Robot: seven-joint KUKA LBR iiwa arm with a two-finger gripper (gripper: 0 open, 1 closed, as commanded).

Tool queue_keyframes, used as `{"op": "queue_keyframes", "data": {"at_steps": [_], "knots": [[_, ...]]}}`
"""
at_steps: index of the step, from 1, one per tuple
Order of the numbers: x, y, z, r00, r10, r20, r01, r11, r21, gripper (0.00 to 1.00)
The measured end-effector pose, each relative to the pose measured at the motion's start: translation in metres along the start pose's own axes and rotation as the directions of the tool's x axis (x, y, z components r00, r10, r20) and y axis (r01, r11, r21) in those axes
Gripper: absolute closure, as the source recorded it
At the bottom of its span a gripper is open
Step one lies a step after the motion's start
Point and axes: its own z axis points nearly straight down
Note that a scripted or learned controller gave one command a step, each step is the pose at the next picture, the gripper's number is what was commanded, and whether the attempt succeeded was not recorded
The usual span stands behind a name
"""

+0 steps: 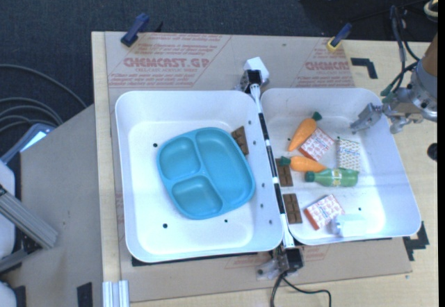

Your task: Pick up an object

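- While the gripper (pixel 376 118) hangs over the upper right edge of the right bin (pixel 403 180), the camera view shows the task at the approach step: nothing is lifted, and every object lies on a bin floor.
- The two fingers (pixel 363 121) appear spread apart, one reaching toward the bin's interior and the other nearer the wrist. Nothing lies between them, and no contact with any object can be seen.
- Candidate objects lie in the right bin:
  - an upper carrot (pixel 304 132), tilted, near the bin's middle top;
  - a lower carrot (pixel 304 164), lying just above a green bottle (pixel 334 176);
  - a red-and-white packet (pixel 318 145), touching the upper carrot;
  - a patterned sachet (pixel 348 155), nearest the gripper;
  - a second red-and-white packet (pixel 324 210), near the bottom edge.
- The left bin (pixel 135 160) holds a blue divided tray (pixel 204 172), well apart from the gripper.
- Judgement, next move: select one target, bring the open fingers directly over it, align them across its narrow dimension, then descend and close.
- The sachet is the nearest target, but it lies flat and may be hard to grip; the bottle or a carrot offers a rounder body.
- Crowding among the carrots, bottle and packet may cause a finger to land on a neighbour.
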Motion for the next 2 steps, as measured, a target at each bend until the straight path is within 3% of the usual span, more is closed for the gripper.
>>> {"op": "queue_keyframes", "data": {"at_steps": [1, 2], "knots": [[0.058, -0.059, 0.096, 1.000, 0.000, 0.000, 0.000, 1.000, 0.001, 0.00], [-0.014, -0.017, 0.025, 1.000, 0.001, 0.003, -0.001, 1.000, -0.003, 0.00]]}}
